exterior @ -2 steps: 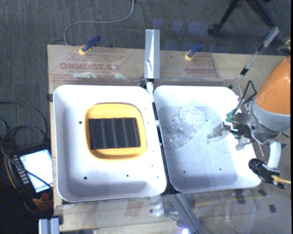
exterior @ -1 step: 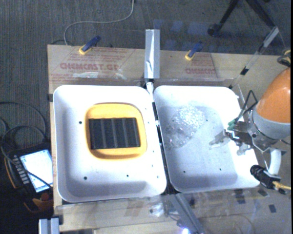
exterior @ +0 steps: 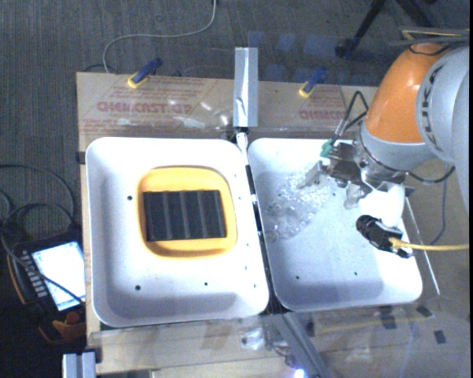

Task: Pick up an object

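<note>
Approaching the pick: arm poised low over the right bin (exterior: 394, 290), nothing seen lifted.

Near edge first: bare white floor across the right bin's 6 o'clock half, open room there. Further in, a clear crinkled plastic object (exterior: 296, 203) lying at about 10 o'clock in that bin, close to the dividing rim (exterior: 256, 211). Just beyond, at 1 o'clock, the pincer (exterior: 348, 181) hanging beside the plastic, apart from it; spread not readable, so cannot tell. Next move, by judgement: short shift toward 9 o'clock, then descent, minding the rim. In the left bin (exterior: 110, 290), a yellow tray with black insert (exterior: 185, 213), untouched.
</note>
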`<action>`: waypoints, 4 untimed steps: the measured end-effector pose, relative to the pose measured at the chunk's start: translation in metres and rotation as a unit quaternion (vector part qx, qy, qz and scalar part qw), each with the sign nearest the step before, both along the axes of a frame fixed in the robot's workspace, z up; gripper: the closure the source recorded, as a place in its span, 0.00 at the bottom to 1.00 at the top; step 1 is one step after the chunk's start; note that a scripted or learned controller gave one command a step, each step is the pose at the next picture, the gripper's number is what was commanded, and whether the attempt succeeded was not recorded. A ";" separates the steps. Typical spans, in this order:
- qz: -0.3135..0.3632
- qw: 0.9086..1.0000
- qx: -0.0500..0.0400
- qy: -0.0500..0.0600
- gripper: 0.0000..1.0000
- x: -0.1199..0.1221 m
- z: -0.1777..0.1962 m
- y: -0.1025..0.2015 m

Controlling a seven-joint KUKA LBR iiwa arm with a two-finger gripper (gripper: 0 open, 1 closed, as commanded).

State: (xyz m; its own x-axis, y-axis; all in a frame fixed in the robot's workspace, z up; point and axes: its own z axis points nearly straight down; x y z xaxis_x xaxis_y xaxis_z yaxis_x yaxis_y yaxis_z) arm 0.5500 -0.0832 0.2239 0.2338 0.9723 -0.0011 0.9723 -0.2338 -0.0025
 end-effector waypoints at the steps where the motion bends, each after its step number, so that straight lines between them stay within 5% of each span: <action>1: 0.044 0.999 -0.001 0.000 0.00 0.038 -0.017 -0.054; 2: 0.077 0.997 -0.001 0.000 0.00 0.008 0.002 -0.069; 3: -0.047 0.999 -0.002 -0.002 0.00 -0.034 0.144 -0.080; 4: 0.039 0.999 0.001 0.000 0.00 -0.065 0.025 -0.050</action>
